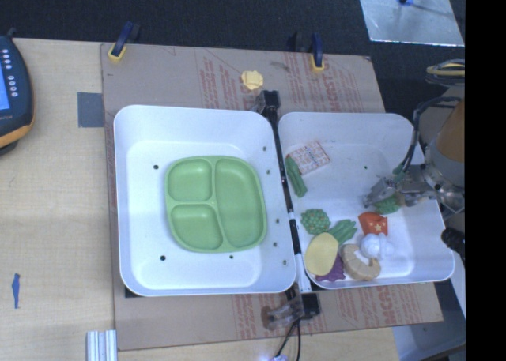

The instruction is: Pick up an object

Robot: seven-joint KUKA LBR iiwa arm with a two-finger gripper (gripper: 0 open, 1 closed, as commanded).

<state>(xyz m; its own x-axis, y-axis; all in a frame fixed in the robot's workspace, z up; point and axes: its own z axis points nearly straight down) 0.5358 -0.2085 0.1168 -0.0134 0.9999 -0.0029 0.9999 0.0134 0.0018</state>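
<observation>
One end effector (385,193) hangs low over the right bin (348,124), near a green toy (387,206); its grip unreadable

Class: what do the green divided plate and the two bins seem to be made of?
Green plate: probably moulded plastic, matte, with an even colour and soft rounded dividers. Left bin and right bin: likely thin formed plastic, smooth and slightly glossy, with rounded corners.
</observation>
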